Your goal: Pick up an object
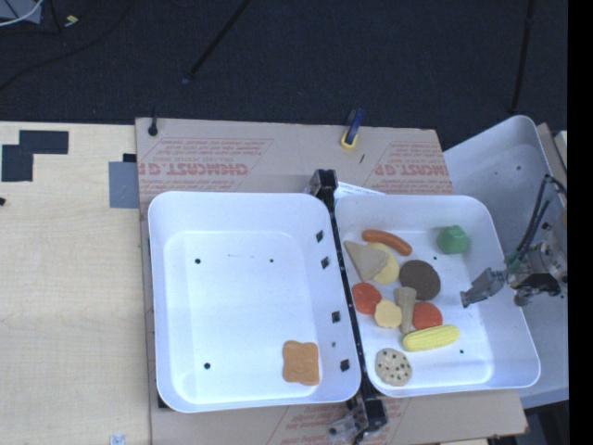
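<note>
- Reaching in from the right, the arm (547, 239) puts its hand (505, 284) over the right rim of the right bin (482, 369).
- I cannot tell the hand's state; it is small and dark against the bin wall, and nothing shows in its grip.
- The right bin holds a cluster of toy foods, all lying on its floor:
  - a sausage (386, 241) near the back wall,
  - a green piece (453, 239) to the right of it, apart from the rest,
  - a tan wedge (367, 260) touching a yellow piece (387, 269),
  - a brown disc (420, 279) just beside them,
  - a red slice (366, 297) by the left wall,
  - a second yellow piece (387, 315), a tan stem (406, 301) and another red piece (427, 315) bunched together,
  - a corn cob (431, 338) lying crosswise below them,
  - a cookie (394, 367) near the front wall.
- The corn cob and the red piece lie nearest the hand, both apart from it.
- The left bin (176, 248) holds an orange toast-shaped piece (300, 362) near its front right corner.
- Both bins sit on cardboard (232, 160) on the tabletop (65, 295).
</note>
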